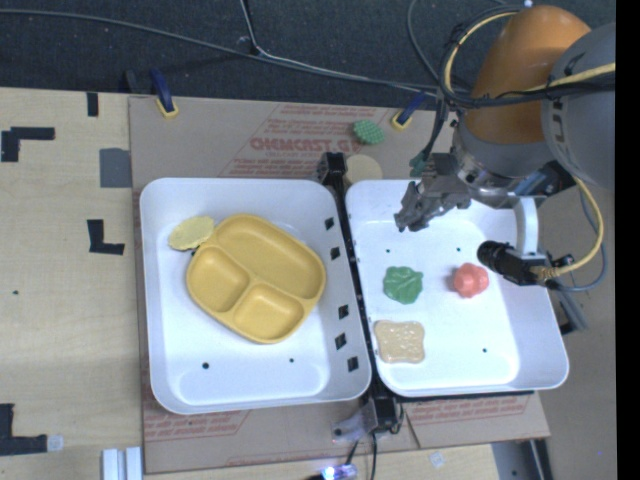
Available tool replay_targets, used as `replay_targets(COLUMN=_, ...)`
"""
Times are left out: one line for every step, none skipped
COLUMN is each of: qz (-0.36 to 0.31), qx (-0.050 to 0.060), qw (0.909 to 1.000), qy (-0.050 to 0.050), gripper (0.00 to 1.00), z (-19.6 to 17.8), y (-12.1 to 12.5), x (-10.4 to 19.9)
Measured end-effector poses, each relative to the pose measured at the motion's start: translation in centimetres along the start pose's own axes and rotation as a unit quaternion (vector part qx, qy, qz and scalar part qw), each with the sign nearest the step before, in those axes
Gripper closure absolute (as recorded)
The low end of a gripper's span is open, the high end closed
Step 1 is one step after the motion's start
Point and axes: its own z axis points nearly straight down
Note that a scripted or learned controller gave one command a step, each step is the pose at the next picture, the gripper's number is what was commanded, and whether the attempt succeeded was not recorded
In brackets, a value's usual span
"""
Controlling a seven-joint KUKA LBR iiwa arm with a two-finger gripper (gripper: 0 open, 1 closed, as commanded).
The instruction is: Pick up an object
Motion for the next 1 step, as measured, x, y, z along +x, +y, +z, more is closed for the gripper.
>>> replay_targets(qz=0.0, qx=0.0, qw=1.0, qy=0.0, gripper=1.0, z=-0.01, y=0.8, x=4.72)
